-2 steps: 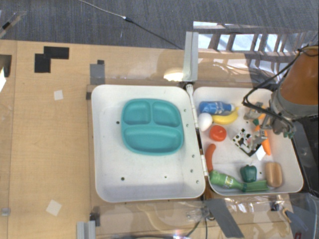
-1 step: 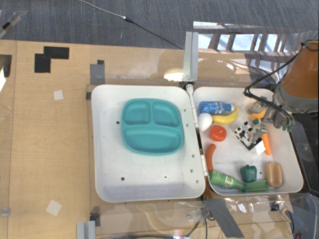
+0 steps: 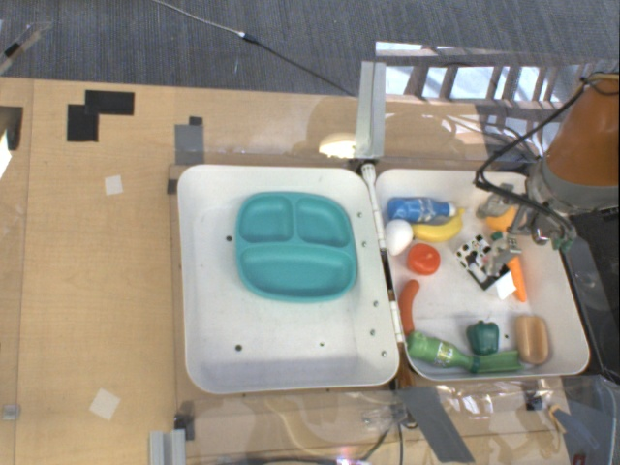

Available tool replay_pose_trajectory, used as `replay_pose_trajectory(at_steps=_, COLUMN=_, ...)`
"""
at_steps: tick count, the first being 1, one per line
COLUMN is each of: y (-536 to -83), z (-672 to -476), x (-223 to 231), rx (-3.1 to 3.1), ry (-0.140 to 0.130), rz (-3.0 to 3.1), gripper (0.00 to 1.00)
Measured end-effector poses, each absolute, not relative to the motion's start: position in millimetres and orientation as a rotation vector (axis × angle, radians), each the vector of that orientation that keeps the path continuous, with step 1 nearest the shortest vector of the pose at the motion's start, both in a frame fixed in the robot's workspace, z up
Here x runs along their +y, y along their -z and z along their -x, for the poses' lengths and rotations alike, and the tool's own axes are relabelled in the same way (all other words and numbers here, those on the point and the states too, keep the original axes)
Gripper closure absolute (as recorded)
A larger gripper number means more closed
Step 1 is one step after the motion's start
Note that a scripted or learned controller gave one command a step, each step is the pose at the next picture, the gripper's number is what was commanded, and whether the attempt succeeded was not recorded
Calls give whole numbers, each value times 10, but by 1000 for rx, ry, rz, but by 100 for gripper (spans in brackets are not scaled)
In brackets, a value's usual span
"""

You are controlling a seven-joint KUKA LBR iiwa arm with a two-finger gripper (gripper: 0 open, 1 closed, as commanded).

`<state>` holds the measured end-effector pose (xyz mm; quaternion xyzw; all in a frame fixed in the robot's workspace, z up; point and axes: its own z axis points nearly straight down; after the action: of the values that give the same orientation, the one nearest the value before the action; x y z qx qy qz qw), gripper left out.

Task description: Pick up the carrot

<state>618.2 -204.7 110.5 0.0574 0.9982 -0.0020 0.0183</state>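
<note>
Orange carrot [image 3: 518, 279] lay in the right bin [image 3: 572, 356], just beside the gripper [image 3: 496, 256]. Its grip couldn't be made out.

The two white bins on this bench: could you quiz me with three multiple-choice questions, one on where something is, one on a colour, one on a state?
1. Where is the teal divided plastic plate?
A. left bin
B. right bin
C. on the bench

2. What colour is the small round tomato-like ball?
A. blue
B. red
C. yellow

3. How does the slim orange carrot lie?
A. standing on end
B. on the plate
C. flat on the right white bin's floor, beside the gripper

Answers: A, the plate sits in the left white bin; B, it is red; C, it lies flat.
</note>
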Motion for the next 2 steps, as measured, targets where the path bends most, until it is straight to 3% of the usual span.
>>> replay_pose_trajectory(at_steps=2, y=-1112, z=-6131, x=-1994, rx=3044, ry=20, rz=521, gripper=0)
